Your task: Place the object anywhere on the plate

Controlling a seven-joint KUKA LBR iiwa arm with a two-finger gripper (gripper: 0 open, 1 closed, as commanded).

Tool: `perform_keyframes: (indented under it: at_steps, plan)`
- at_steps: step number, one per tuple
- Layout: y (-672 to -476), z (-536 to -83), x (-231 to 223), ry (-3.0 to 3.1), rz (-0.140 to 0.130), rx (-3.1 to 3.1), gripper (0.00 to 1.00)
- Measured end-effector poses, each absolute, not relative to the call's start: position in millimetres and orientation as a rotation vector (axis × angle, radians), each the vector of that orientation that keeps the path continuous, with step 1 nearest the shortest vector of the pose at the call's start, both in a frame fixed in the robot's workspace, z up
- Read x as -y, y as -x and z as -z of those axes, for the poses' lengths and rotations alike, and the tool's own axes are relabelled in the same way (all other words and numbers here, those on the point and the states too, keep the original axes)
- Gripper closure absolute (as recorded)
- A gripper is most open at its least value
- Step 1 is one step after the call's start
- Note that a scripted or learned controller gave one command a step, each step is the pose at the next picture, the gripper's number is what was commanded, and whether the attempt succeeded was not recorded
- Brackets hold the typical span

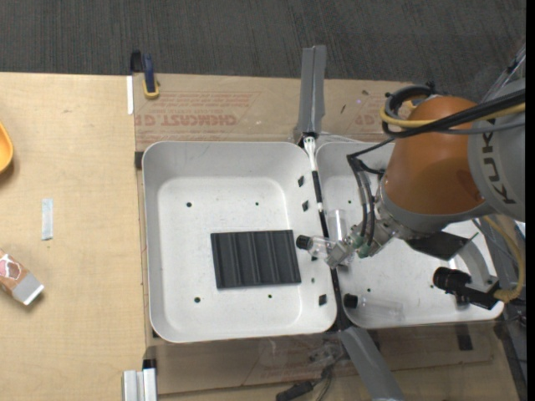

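Note:
A dark grey ridged rectangular plate (255, 258) lies flat in the left bin (167, 224), a little right of its middle. My gripper (328, 249) hangs low over the divider between the two bins, just off the plate's right edge. The orange wrist band (430, 157) sits above the right bin (401, 303). A small greenish bit (363, 246) shows by the gripper body, and I cannot tell what it is. The gripper's tip is small and blurred against the white rim, so whether anything is held there is unclear.
A small black piece (351, 301) lies near the right bin's front left corner. A black part (453, 282) juts out under the arm. On the bench at far left lie a small grey strip (47, 220) and a brown and white object (18, 279).

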State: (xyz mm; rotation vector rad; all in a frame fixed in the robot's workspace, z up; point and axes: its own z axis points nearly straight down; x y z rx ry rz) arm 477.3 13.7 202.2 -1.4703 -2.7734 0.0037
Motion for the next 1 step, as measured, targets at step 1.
perform_keyframes:
  at_steps: [1]
  plan:
    - [-477.9, -249.5, -82.7, 1.473, -0.003, 2.774, 1.00]
